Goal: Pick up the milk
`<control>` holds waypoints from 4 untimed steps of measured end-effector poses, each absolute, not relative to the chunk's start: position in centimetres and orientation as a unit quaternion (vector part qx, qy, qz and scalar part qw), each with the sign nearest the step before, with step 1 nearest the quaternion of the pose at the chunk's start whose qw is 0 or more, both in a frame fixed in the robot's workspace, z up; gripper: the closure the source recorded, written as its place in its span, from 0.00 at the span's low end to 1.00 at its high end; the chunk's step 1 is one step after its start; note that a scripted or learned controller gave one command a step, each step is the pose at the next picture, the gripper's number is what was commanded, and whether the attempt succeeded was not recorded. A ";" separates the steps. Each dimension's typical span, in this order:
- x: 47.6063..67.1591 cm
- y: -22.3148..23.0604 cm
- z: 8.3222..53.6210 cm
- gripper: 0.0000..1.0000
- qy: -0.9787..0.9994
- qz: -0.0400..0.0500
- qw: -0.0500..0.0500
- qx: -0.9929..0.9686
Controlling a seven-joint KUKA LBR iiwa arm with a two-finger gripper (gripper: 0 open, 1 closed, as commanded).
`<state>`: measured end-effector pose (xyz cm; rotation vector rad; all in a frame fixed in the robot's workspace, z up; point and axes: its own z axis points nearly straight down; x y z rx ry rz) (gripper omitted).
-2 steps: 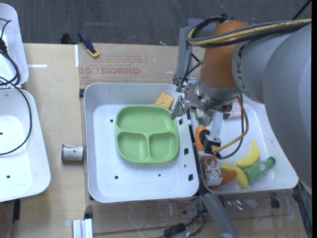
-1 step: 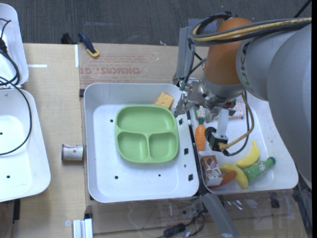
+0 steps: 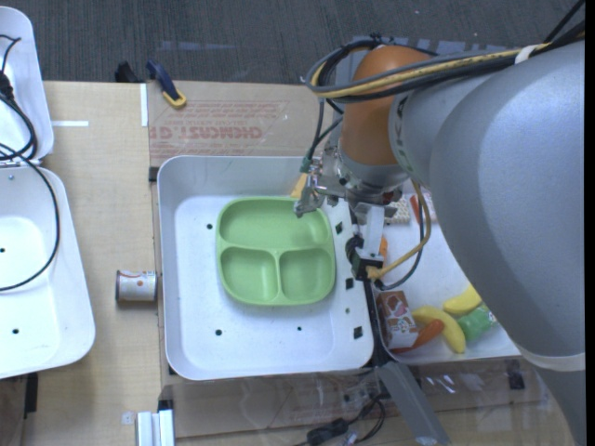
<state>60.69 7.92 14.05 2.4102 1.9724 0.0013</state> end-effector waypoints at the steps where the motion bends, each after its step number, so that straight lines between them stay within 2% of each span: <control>1: 59.2 11.4 18.0 0.00 0.501 -0.002 0.000 0.866; 2: 66.2 14.1 10.2 0.00 0.545 0.005 0.000 0.838; 3: 66.1 14.5 10.7 1.00 0.546 0.007 -0.002 0.838; 4: 62.4 17.4 16.7 1.00 0.550 0.001 -0.002 0.835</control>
